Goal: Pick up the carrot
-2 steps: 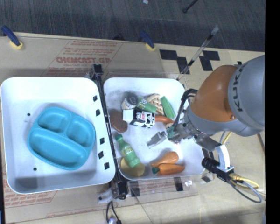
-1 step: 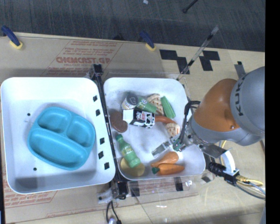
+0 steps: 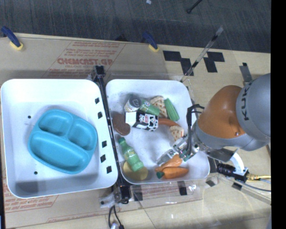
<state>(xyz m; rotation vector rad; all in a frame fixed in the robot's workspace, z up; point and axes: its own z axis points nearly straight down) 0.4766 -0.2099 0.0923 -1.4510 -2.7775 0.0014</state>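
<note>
Looking down on the bench, you have these items from left to right:

Left bin (image 3: 9, 128): you see it at nine o'clock of the bench, white and shallow, touching the right bin along a black divider.
Tray (image 3: 62, 140): you find it in the middle of the left bin, blue, with three compartments, lying at a slant.
Right bin (image 3: 115, 92): you see it just right of centre, crowded with small items.
Brown disc (image 3: 120, 123): you find it at nine o'clock in the right bin, against the left wall.
Bottle (image 3: 131, 156): green, at seven o'clock in the right bin, its base touching a yellowish round item at the front wall.
Can (image 3: 132, 103): at eleven o'clock in the right bin, lying on its side.
Carton (image 3: 146, 120): black and white, near the bin's centre, just below the can.
Green pod (image 3: 171, 108): at one o'clock in the right bin, tilted.
Carrot (image 3: 172, 172): you find it at five o'clock in the right bin, by the front wall, with a second orange piece just above it.
Gripper (image 3: 177, 151): you see it low over the orange pieces at four o'clock; you cannot tell how its claw stands.
Arm (image 3: 229, 118): it reaches in from three o'clock, orange band toward the bin.
</note>
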